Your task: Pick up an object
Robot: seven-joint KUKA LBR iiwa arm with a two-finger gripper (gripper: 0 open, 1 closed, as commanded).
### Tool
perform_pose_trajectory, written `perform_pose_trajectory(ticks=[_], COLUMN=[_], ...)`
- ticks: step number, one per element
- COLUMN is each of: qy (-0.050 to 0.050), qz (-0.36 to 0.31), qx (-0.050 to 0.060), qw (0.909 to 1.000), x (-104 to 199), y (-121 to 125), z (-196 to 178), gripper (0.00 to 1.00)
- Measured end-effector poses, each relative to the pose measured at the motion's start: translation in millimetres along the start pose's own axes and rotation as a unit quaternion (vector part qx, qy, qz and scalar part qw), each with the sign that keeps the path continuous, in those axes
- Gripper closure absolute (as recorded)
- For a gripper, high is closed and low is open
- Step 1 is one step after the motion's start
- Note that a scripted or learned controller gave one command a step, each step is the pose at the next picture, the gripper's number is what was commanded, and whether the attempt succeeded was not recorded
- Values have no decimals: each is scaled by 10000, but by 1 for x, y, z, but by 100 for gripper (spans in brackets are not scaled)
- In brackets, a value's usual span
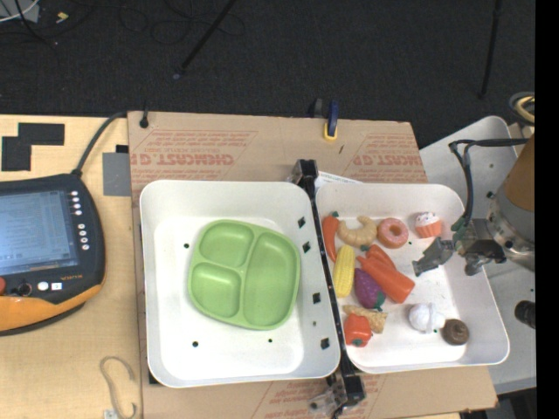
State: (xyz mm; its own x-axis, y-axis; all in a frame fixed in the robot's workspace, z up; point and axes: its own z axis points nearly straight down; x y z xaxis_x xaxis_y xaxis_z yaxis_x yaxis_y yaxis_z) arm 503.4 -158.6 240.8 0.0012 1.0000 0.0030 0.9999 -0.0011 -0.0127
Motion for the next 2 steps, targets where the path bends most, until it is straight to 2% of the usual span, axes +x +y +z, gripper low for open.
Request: perform_pose_trajectory(ticks=[1, 2], qy=[-8, 0], qz=[-7, -14], qx=[-45, -18], qw=[10000, 10000], x=[0, 4], y=[2, 8], z=[-5, 57], gripper=[0, 0])
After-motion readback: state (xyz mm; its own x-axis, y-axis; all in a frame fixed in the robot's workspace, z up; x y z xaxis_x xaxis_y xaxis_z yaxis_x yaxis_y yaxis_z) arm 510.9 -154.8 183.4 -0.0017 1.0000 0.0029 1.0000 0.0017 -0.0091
